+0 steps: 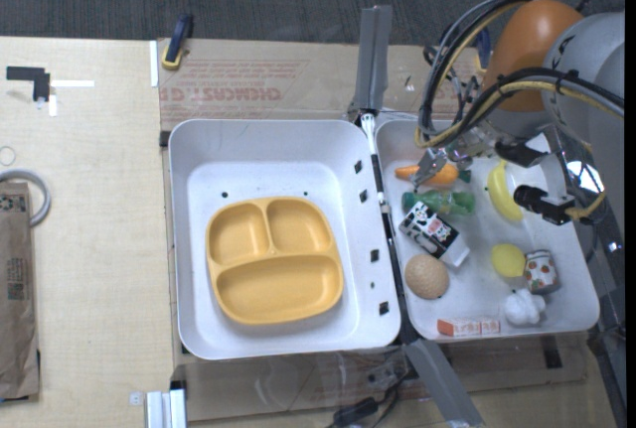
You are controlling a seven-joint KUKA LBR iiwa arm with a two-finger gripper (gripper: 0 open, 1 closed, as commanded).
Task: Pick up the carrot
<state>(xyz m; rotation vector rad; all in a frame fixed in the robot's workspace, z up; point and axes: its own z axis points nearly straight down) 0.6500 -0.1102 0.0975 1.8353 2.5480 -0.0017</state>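
Observation:
The carrot (405, 172) is small and orange, with a green top, and lies at the far left of the right bin (566, 317). My gripper (433, 170) is down on the carrot's middle, reaching in from the right under a bundle of black and yellow cables. Orange shows on both sides of it. The carrot looks to be resting on the bin floor.
Just in front of the carrot are a green item (455, 203) and a black-and-white carton (430, 229). A brown ball (427, 276), two yellow fruits (503, 190) (508, 260), a small can (540, 270) and a white lump (522, 309) share that bin. The left bin (189, 217) holds a yellow divided plate (275, 259).

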